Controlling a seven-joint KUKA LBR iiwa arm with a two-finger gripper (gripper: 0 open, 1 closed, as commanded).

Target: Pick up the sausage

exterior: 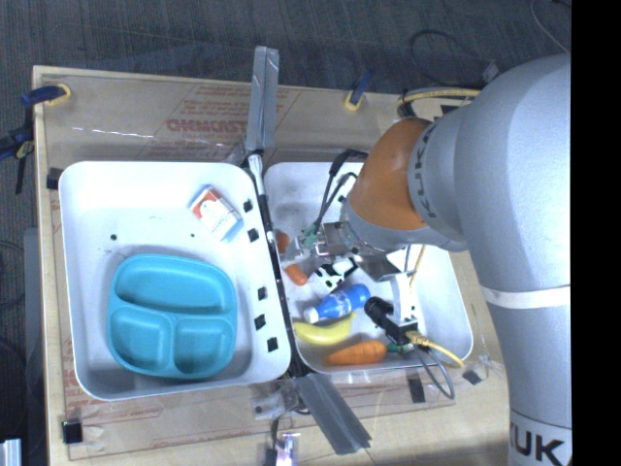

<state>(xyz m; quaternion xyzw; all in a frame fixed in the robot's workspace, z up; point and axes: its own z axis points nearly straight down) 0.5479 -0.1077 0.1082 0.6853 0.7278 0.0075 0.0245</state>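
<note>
Down in the right bin (446, 289), the gripper (325, 250) hangs over a clutter of toys, and how its jaws stand cannot be told from above. What looks like the sausage (296, 274), a small reddish piece, lies by the bin's left wall, just left of and slightly nearer than the jaws, beside the blue bottle (337, 305) and banana (323, 332). A good pick would centre over it before descending, clear of the wall.

Blue tray (175, 314) + carton (214, 212) in L bin (87, 192); banana (323, 332), carrot (355, 353) R.
</note>
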